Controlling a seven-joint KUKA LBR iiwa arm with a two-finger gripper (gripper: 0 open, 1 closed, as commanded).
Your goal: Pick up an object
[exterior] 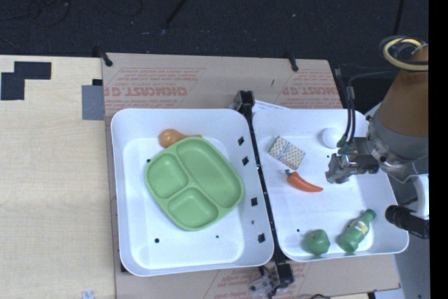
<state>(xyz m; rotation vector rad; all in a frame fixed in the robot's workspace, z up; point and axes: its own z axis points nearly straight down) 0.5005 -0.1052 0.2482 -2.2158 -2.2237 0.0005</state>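
Note:
In the right bin (378, 199) lie an orange-red chili pepper (304, 182), a small checkered packet (287, 151), a white ball (329, 137), a green apple-like fruit (316, 241) and a green bottle (355, 232). My gripper (341, 171) hangs over the right part of this bin, just right of the pepper and below the white ball. Nothing shows between its fingers. The left bin (133, 220) holds a green divided plate (193, 182) with an orange object (169, 138) at its upper left edge.
The two bins sit side by side on a cardboard sheet (182, 84), with a black divider strip (255, 178) between them. The arm's grey body and orange band (409, 101) rise at the right. A pale wooden bench surface (49, 178) lies to the left.

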